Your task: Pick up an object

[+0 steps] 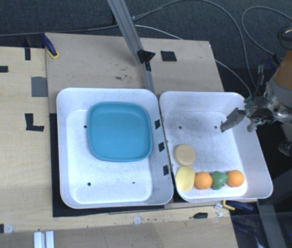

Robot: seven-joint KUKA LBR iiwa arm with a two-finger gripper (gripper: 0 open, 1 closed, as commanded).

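Two white bins sit side by side on the counter (pixel 110 61). The left bin (pixel 74 190) holds a blue plate (pixel 119 130). Along the near wall of the right bin (pixel 249 154) lie a tan disc (pixel 184 154), a yellow lemon (pixel 185 179), an orange ball (pixel 203 181), a green piece (pixel 219 180) and another orange ball (pixel 235 178). The hand (pixel 241 120) hovers over that bin's right rim, well apart from them, its fingers spread and pinching nothing.
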